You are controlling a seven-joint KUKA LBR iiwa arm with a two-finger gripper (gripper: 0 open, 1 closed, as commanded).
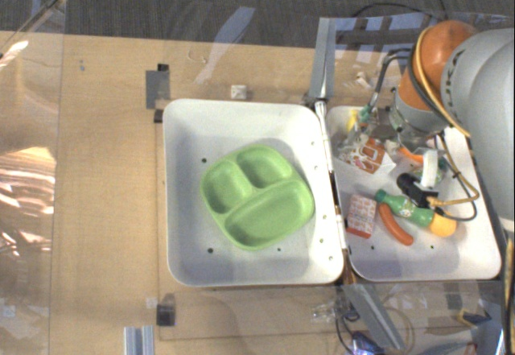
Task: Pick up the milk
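Two red and white cartons lie in the right bin (475, 265), and I cannot tell which is the milk. One carton (361, 215) rests near the bin's left wall, apart from the arm. The other carton (368, 155) lies in the bin's upper left part, directly under my gripper (366, 134). The gripper hangs low over that second carton, and the wrist covers part of it.
A green divided plate (257, 196) sits in the left bin (185, 249). In the right bin lie a green bottle (404, 209), an orange sausage (396, 226), a yellow piece (442, 225) and a small orange item (409, 156). The arm (475, 80) covers the bin's upper right.
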